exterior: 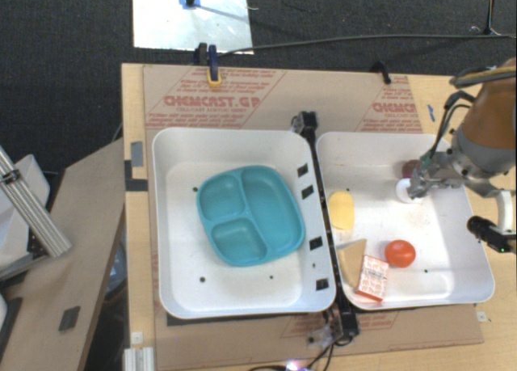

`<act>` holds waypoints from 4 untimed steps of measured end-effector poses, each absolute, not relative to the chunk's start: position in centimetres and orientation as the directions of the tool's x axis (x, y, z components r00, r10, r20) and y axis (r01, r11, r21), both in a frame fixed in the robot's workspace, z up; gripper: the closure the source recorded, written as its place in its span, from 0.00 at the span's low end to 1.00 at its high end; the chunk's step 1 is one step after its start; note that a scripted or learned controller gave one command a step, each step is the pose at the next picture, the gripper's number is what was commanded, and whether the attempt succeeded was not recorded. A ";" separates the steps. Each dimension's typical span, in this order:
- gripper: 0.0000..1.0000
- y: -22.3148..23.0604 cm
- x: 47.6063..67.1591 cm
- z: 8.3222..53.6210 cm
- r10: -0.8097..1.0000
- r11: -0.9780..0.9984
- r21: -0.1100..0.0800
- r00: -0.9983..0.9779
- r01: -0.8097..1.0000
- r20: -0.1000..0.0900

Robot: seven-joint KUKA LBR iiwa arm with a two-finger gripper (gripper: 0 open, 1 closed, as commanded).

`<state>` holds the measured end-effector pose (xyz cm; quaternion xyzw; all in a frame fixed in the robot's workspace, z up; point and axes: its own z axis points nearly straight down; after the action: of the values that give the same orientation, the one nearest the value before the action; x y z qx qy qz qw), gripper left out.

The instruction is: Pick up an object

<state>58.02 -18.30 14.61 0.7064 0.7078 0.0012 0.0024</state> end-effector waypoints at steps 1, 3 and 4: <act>1.00 -18.4 58.0 19.0 1.000 0.003 0.006 -0.003 1.000 -0.002; 1.00 -12.7 57.9 24.1 1.000 0.010 0.003 -0.010 1.000 0.002; 1.00 -6.9 57.7 24.6 1.000 0.011 0.002 -0.011 1.000 0.002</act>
<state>57.68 -6.89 24.64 0.7034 0.7108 0.0016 0.0000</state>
